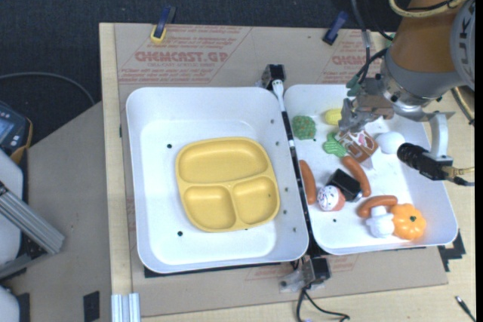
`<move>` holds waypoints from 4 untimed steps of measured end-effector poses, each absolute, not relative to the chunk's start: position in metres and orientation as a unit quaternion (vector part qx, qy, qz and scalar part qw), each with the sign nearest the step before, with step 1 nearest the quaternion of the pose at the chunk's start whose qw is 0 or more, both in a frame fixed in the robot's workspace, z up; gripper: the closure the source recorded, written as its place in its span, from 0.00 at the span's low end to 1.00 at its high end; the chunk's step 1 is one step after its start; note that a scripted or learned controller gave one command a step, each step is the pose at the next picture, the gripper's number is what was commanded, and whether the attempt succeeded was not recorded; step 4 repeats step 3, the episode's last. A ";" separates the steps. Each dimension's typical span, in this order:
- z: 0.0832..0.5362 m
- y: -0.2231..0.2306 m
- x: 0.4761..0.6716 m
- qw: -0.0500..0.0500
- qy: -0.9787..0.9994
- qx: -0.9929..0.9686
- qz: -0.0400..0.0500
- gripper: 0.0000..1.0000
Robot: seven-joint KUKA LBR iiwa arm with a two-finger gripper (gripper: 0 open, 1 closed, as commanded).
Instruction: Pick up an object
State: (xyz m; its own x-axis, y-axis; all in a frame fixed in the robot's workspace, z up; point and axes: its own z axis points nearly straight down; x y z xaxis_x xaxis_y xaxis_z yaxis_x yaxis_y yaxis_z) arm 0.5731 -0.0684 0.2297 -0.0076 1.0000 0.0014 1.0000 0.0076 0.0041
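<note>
I am seeing a small brown and white toy lying in the right bin, directly under the pincer, which is hanging over it from the right; I cannot tell how the pincer is set. Green broccoli and a yellow piece are sitting just beside it. A yellow divided plate is resting in the left bin.
</note>
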 end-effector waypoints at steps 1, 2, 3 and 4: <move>0.215 -0.047 0.576 -0.001 0.708 0.706 -0.001 1.00; 0.220 -0.046 0.573 -0.001 0.707 0.707 0.000 1.00; 0.232 -0.047 0.574 0.001 0.707 0.707 0.001 1.00; 0.232 -0.047 0.574 0.001 0.707 0.707 0.001 1.00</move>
